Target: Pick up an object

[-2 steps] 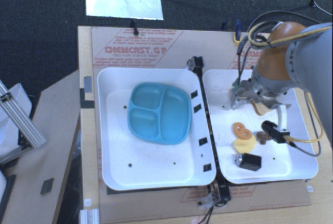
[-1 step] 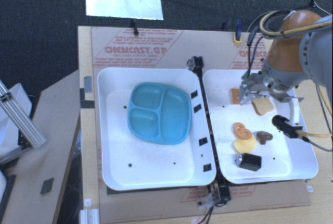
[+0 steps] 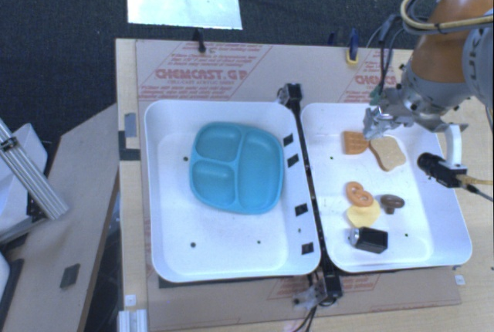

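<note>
Two shallow white bins sit side by side on the counter (image 3: 231, 68), which is topped with a printed protective sheet. The left bin (image 3: 174, 245) holds a single blue divided plate (image 3: 235, 167), lying flat near the bin's middle with its three compartments facing up. The right bin (image 3: 440, 245) holds several small things. Near its far edge a slice of toy bread (image 3: 388, 154) lies flat, its long axis slanting from the upper left to the lower right, and just to its left is a small orange waffle-like piece (image 3: 354, 143). Closer to the near side are an orange pretzel-like piece (image 3: 355, 192) touching a yellow piece (image 3: 363, 214), a brown piece (image 3: 391, 204) just to their right, and a black block (image 3: 370, 239) near the front wall. The arm (image 3: 448, 52) reaches in from the right, and the claw (image 3: 376, 124) hangs right above the gap between the waffle-like piece and the bread; whether its fingers are spread or closed cannot be told, and nothing is seen held in it.
</note>
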Robot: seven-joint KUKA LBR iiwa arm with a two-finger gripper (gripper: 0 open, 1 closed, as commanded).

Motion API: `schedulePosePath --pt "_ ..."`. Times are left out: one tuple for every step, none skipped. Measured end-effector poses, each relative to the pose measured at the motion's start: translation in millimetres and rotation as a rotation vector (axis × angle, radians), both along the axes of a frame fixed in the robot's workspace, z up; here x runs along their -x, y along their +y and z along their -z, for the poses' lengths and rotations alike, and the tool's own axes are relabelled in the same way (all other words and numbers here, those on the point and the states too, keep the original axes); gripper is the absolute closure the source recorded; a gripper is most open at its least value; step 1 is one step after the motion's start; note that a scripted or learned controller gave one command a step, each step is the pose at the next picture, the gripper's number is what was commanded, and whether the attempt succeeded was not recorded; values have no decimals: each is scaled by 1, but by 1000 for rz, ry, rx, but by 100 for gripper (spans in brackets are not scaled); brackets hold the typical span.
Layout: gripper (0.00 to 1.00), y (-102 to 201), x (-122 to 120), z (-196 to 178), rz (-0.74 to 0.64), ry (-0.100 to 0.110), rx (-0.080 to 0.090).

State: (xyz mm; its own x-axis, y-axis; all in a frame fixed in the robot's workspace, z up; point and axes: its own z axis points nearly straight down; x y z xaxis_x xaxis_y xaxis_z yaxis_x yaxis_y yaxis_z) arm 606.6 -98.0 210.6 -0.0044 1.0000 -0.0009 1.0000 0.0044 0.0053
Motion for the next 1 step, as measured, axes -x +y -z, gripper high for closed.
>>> schedulePosePath --pt "100 4 -3 -44 -1 0 0"
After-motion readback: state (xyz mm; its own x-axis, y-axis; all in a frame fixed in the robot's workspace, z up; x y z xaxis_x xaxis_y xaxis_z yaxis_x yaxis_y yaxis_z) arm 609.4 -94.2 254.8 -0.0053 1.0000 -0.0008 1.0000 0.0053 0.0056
